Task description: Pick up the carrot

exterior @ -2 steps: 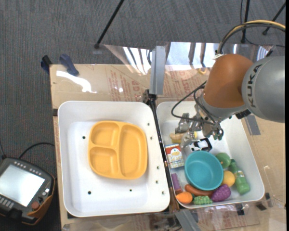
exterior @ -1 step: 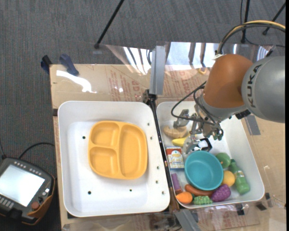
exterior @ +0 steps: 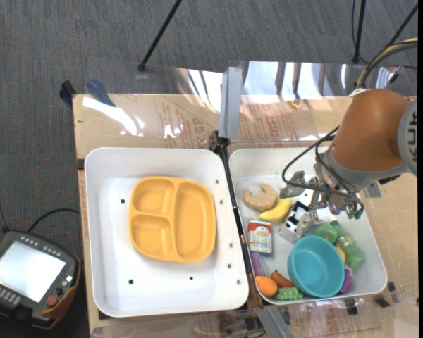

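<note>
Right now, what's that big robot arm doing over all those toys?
The robot arm's gripper hangs over the right bin, near a toy banana and a teal bowl. It is meant to pick up the carrot, which lies at the bin's front edge beside the bowl, untouched. The left bin holds a yellow divided plate.

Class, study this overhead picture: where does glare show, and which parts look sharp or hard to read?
In the camera view, glare streaks the clear panel behind the bins; the yellow tray is evenly lit and sharp; the carrot is small and partly hidden by the blue bowl; the gripper is lost in cable clutter.
</note>
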Tool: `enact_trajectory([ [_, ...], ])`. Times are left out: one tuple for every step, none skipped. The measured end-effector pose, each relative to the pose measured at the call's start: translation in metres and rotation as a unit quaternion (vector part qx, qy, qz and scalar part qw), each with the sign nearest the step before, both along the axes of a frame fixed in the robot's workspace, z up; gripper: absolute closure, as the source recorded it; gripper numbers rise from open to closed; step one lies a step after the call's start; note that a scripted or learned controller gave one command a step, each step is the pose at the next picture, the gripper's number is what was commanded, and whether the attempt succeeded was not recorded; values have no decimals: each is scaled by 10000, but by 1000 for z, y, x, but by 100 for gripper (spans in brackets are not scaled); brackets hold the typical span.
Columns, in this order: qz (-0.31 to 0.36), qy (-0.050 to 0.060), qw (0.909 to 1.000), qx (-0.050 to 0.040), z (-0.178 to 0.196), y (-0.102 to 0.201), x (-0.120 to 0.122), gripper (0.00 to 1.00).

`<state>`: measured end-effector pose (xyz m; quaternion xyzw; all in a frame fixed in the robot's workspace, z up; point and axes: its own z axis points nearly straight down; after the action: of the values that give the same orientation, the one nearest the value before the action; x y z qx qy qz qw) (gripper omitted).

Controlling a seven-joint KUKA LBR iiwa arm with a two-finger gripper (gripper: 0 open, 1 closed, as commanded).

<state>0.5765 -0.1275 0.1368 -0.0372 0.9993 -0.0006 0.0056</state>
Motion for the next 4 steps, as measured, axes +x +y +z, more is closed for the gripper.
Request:
enact_trajectory([
  [18, 3, 10000, 11, 9, 2, 1, 100],
  [-261, 5, 9997, -10, 81, -66, -9, 100],
  [-248, 41, 9997, 9, 77, -64, -10, 0],
  [-42, 94, 9999, 23, 4, -84, -42, 0],
])
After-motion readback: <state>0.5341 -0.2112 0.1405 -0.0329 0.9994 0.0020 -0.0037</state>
